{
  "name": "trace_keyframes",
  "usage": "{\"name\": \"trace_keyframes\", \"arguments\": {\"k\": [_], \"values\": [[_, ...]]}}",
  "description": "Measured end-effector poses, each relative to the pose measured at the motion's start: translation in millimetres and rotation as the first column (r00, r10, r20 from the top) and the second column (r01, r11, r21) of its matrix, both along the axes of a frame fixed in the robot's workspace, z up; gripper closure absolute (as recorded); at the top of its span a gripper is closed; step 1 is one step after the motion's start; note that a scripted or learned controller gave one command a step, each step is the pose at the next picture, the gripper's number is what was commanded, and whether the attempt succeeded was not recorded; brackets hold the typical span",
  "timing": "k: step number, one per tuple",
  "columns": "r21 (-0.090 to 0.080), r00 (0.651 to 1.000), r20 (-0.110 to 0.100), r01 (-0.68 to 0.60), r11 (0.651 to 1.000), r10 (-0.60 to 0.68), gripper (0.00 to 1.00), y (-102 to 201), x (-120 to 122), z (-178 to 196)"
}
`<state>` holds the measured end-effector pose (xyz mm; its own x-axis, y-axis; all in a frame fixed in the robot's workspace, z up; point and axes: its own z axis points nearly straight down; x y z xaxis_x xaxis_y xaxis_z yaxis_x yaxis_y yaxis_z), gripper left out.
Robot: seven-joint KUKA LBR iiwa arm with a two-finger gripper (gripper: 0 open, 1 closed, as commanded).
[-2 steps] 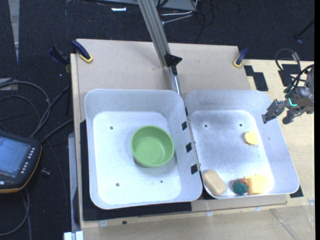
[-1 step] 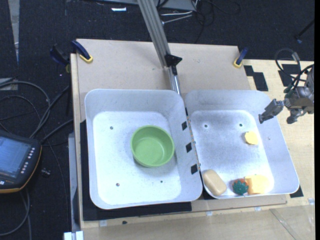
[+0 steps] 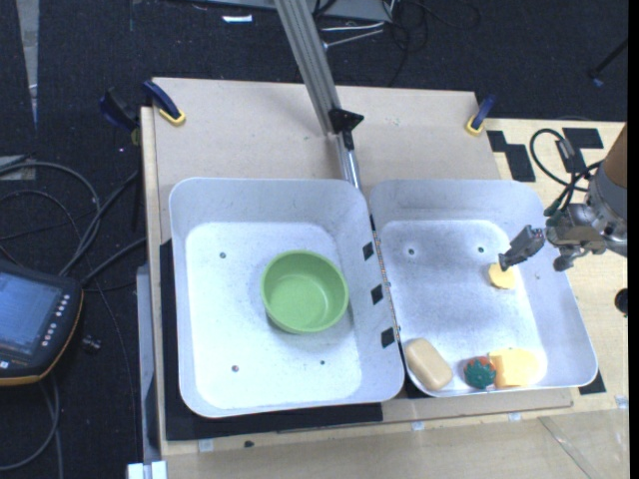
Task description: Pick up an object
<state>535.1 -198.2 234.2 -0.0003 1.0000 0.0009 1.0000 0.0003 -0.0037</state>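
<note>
My tool [image 3: 544,247] hangs over the right bin [image 3: 439,208], beside a small yellow piece [image 3: 503,276]. That bin's middle and far floor lie bare; its near edge is crowded by a tan block [image 3: 429,364], a teal ball [image 3: 480,372] and a yellow block [image 3: 517,366]. The left bin [image 3: 200,297] carries a green bowl [image 3: 305,291] mid-floor, with bare floor around it.

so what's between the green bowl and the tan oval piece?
In the camera view, bare white floor of the left bin, then the two bins' adjoining walls, lie between the green bowl and the tan oval piece.
</note>
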Motion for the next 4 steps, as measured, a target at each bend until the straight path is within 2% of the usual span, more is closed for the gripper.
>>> {"name": "trace_keyframes", "arguments": {"k": [2, 3, 4], "values": [[0.001, 1.000, -0.001, 0.000, 1.000, 0.000, 0.00, 4, -15, -118], [-0.001, 1.000, 0.004, 0.000, 1.000, 0.000, 1.00, 4, -14, -105], [-0.002, 1.000, 0.008, -0.001, 1.000, 0.001, 1.00, 3, -2, -51]]}}
